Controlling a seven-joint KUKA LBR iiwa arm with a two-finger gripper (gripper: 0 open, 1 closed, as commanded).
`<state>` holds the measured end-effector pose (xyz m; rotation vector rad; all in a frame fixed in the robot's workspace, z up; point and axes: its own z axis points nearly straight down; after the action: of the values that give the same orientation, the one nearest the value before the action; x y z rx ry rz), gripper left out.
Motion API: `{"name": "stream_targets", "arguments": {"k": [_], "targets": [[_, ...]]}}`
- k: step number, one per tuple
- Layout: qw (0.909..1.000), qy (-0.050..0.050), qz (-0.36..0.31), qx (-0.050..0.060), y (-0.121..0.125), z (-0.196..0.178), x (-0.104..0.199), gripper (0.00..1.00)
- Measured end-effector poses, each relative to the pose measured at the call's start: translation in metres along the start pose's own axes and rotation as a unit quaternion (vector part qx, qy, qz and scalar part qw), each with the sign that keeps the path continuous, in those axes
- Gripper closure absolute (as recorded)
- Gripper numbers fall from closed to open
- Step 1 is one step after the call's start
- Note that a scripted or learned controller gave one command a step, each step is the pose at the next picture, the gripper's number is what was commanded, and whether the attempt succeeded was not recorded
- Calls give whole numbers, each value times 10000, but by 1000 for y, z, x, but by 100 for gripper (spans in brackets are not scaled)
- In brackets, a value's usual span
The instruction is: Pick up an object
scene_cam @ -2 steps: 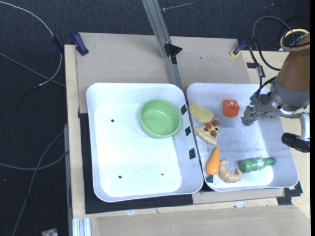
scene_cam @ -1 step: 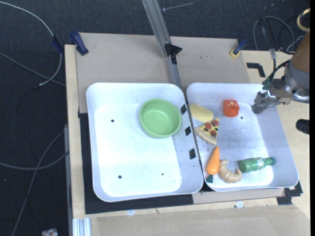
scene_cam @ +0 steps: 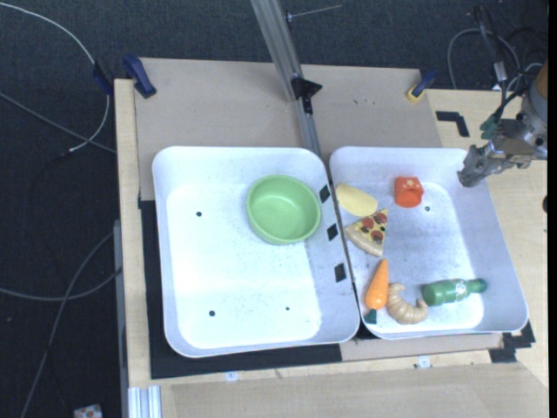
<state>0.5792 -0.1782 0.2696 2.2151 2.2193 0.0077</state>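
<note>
The gripper [scene_cam: 474,168] hangs over the far right rim of the right bin [scene_cam: 509,264], touching none of the objects; whether it is released or clenched cannot be told from this angle. In that bin lie a red block [scene_cam: 407,191], yellow lemon [scene_cam: 356,200], pizza slice [scene_cam: 369,232], carrot [scene_cam: 377,286], croissant [scene_cam: 406,306] and green bottle [scene_cam: 451,292]. A green bowl [scene_cam: 283,208] sits in the left bin [scene_cam: 187,259].

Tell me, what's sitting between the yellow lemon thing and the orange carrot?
In the camera view, a toy pizza slice lies between the yellow toy lemon and the orange toy carrot.
</note>
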Motion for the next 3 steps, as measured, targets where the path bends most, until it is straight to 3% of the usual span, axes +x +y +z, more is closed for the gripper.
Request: {"name": "stream_targets", "arguments": {"k": [1, 3], "targets": [[10000, 6, -23, -1, 12, -7, 57, 100], [10000, 28, -23, 73, 38, 22, 170, 100]]}}
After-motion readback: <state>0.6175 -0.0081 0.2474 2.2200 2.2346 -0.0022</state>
